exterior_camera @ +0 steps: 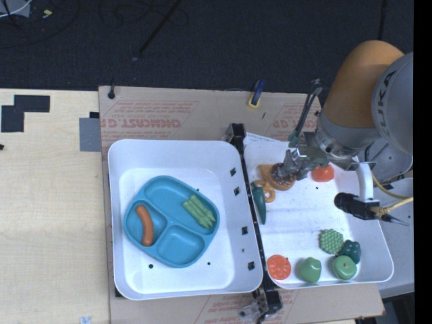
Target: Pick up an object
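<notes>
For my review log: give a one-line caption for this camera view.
Gripper low over a tan toy in the right bin; blue tray with sausage in the left bin.

Reaching in from the right, grey arm (395, 113) bent low, orange band bulging above the wrist, gripper (290, 169) angled down and leftward at the far side, hanging low.

This was a robotics lab, plain as day: a grey arm (385, 120) reached in at three o'clock over two white bins (121, 181) set on cardboard (169, 117), toy food (310, 268) sat at five o'clock, loose cables (20, 5) trailed at eleven, and black tape marks (27, 110) dotted the bench at nine.
</notes>
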Robot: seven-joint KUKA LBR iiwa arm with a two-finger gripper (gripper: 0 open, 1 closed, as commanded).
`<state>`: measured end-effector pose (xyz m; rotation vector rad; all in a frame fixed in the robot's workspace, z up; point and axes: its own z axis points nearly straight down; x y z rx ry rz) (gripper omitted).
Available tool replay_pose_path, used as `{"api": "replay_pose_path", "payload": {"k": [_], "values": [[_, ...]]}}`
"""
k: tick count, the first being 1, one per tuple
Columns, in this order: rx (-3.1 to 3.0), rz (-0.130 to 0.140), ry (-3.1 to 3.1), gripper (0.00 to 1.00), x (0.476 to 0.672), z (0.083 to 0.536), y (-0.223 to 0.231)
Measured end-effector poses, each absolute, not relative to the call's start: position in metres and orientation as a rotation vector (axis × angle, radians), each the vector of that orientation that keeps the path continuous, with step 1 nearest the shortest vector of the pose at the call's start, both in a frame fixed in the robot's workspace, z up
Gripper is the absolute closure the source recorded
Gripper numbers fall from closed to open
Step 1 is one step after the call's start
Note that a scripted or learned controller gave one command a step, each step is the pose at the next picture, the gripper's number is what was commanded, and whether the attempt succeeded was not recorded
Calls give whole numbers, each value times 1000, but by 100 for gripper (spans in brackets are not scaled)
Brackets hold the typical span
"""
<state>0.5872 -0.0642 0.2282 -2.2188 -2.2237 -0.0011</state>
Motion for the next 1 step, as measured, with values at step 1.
{"api": "replay_pose_path", "payload": {"k": [1], "values": [[-2217, -1, -2225, 100, 628, 219, -23]]}}
